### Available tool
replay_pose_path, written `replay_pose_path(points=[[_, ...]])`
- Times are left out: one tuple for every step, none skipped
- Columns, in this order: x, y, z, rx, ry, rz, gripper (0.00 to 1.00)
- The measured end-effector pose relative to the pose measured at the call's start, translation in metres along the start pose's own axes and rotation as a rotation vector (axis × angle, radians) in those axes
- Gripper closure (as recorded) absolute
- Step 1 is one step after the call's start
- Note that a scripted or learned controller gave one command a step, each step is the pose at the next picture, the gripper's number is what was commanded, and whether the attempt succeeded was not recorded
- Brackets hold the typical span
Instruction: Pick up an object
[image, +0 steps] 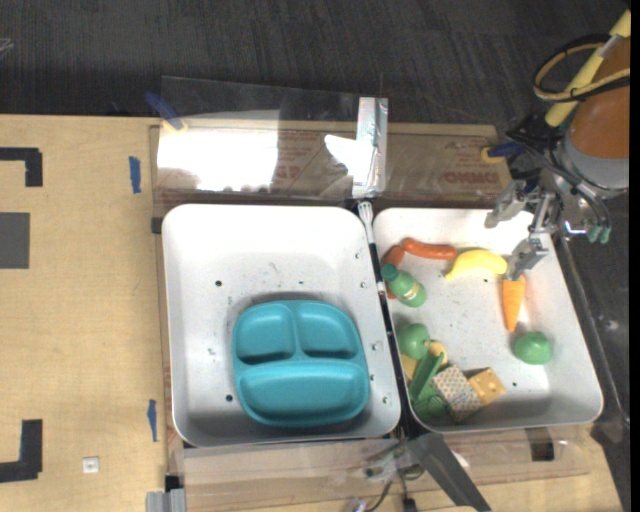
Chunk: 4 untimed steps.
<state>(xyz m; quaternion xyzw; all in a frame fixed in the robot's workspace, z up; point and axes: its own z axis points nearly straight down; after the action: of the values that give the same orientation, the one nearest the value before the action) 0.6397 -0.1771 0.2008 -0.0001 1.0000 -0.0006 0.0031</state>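
Orange carrot (512, 301) lay just below the open, empty gripper (527, 240), with a yellow banana (476, 263) alongside in the right bin (585, 375).

Setting, as we recorded it: pale wooden bench top (70, 330) bearing black tape marks (25, 165); beyond the bench, dark carpeted floor (300, 40); glare-lit clear plastic sheet (260, 150) along the bench's far edge.

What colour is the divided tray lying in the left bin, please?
Teal blue. The divided tray shows clearly in the camera view.
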Motion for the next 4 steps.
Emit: replay_pose_path(points=[[0.009, -0.048, 0.111, 0.003, -0.007, 0.013, 0.00], [0.069, -0.047, 0.112, 0.001, -0.002, 0.010, 0.00], [0.064, -0.046, 0.098, 0.006, -0.017, 0.007, 1.00], [0.020, -0.016, -0.014, 0.001, -0.012, 0.142, 1.00]])
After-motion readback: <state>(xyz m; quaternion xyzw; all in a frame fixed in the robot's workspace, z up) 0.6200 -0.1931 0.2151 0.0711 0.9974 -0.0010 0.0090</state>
